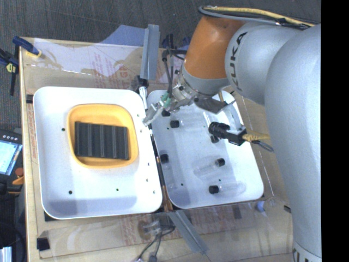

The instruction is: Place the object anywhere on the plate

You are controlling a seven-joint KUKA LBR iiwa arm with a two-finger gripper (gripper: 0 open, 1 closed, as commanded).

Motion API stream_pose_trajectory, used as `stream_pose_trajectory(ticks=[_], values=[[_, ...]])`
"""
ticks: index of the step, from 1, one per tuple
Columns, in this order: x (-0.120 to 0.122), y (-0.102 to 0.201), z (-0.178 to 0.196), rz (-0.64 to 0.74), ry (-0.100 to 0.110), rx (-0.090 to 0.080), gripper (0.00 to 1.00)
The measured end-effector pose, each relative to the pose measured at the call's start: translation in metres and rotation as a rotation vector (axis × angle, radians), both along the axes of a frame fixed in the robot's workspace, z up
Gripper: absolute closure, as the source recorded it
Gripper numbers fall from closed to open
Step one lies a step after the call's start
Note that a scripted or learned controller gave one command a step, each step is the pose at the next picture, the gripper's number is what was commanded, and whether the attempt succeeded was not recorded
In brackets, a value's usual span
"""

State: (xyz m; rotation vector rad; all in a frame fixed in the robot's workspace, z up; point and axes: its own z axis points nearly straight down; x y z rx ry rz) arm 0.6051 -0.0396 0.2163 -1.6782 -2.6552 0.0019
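— Over the far left corner of the right bin [185, 185], what are you seeing?

— You are looking at the gripper [159, 109], hanging just beside the wall where the two bins are meeting. The arm [267, 53] is reaching in from the right, and its orange band [210, 42] is sitting above the wrist. Something small and pale green is showing at the tip, but it is too blurred to name.

— Is the gripper parted or closed?

— I cannot tell; the tip is too small and cluttered here.

— And where is the task's thing lying?

— You are finding a dark ribbed block [102, 140] resting flat in the middle of the yellow plate [101, 112], which is sitting in the left bin [49, 192], well apart from the gripper. A few small black pieces [214, 189] are lying scattered across the right bin's floor.
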Motion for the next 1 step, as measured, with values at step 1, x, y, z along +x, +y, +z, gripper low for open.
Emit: stream_pose_trajectory(ticks=[1], values=[[-0.0022,0.0429,-0.0041,0.023,0.003,0.000,0.00]])
